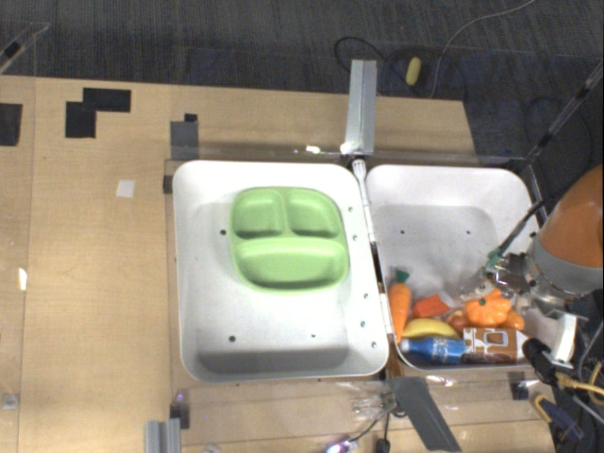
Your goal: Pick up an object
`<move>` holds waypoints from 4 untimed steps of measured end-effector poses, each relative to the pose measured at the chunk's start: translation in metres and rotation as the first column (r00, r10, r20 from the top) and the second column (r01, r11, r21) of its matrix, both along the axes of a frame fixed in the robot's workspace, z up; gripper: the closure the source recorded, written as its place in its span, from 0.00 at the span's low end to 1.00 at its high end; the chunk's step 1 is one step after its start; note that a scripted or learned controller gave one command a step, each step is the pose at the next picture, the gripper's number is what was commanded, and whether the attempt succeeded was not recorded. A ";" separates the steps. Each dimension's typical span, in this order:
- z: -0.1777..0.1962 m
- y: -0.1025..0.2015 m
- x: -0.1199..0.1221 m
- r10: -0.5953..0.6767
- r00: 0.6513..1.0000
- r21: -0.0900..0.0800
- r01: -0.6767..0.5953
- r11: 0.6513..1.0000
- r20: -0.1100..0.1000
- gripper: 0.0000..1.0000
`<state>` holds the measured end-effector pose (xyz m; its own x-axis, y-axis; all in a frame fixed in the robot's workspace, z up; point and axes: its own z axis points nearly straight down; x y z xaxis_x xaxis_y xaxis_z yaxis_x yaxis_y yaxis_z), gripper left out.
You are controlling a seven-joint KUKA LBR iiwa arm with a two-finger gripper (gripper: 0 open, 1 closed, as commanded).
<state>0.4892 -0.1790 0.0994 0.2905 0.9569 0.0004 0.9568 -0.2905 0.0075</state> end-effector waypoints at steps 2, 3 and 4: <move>-0.010 0.002 0.019 -0.172 0.985 0.002 0.172 0.985 0.007 0.00; 0.002 0.004 0.022 -0.166 0.986 0.004 0.166 0.986 0.014 1.00; -0.010 -0.013 0.062 -0.411 0.912 0.004 0.411 0.912 0.002 1.00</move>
<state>0.5515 -0.1920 0.0892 0.6582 0.7528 0.0044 0.7528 -0.6582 0.0083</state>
